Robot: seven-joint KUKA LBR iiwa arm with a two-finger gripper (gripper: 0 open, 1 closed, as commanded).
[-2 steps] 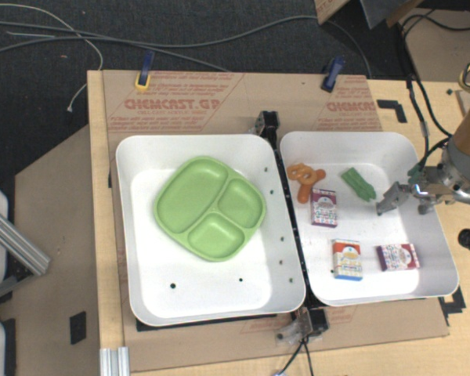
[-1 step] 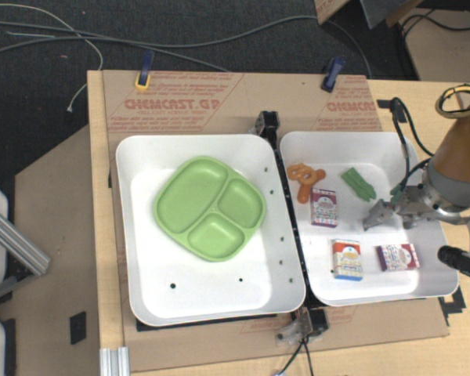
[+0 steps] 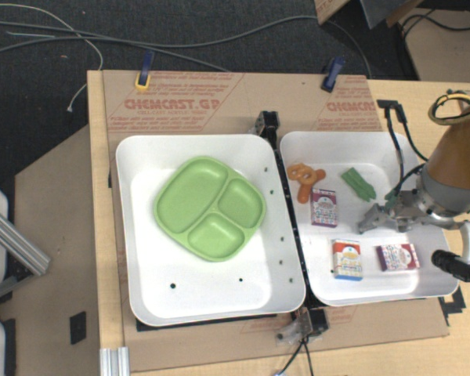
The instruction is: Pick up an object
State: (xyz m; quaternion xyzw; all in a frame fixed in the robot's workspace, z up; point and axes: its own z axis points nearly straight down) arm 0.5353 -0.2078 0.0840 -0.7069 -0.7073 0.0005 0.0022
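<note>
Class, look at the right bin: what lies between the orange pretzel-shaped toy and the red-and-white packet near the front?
In the camera view, a small purple packet lies between the orange toy and the red-and-white packet.

The grey KUKA arm with its orange band point(image 3: 454, 157) comes in from the right side of the bench and hangs over the right edge of the right-hand shallow white bin point(image 3: 329, 141). The orange band sits uppermost, with the grey wrist below it pointing down and leftward into the bin. The two-finger metal gripper point(image 3: 374, 219) reaches out from the wrist toward the bin's middle, low over its floor, its grey fingers point(image 3: 366, 224) slanting down to the left.
</note>
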